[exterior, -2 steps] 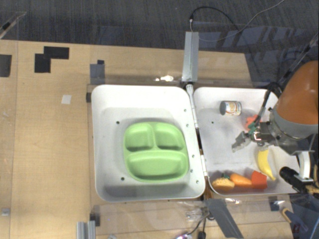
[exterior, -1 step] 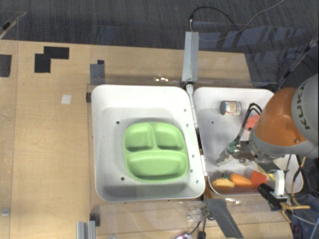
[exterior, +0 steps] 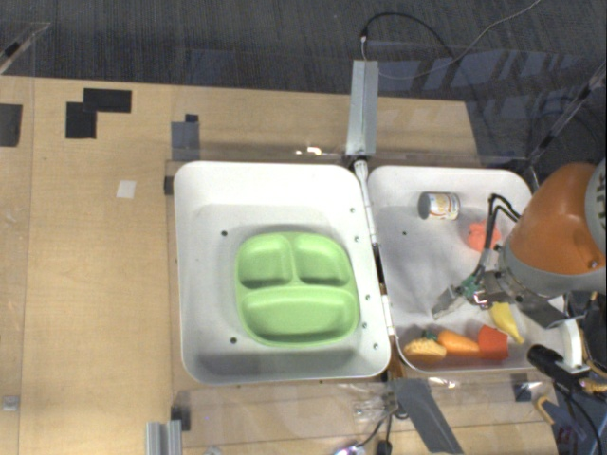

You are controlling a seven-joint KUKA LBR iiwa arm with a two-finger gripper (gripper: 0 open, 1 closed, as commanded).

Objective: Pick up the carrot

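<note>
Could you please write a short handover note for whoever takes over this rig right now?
Gripper: over the right bin, above the carrot, nothing visible between its fingers; whether they are open or shut cannot be told.
Carrot: lying along the right bin's front wall, between a yellow-orange item and a red block.
Left bin: holds a green divided tray.
Done: nothing lifted yet.
Left: descend, grasp the carrot, lift it.

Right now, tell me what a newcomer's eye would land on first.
The bright green three-compartment plastic tray sits in the middle of the left shallow white bin. In the right shallow white bin, the orange carrot lies by the near wall among small toy foods, with the grey, orange-banded arm above them.
</note>
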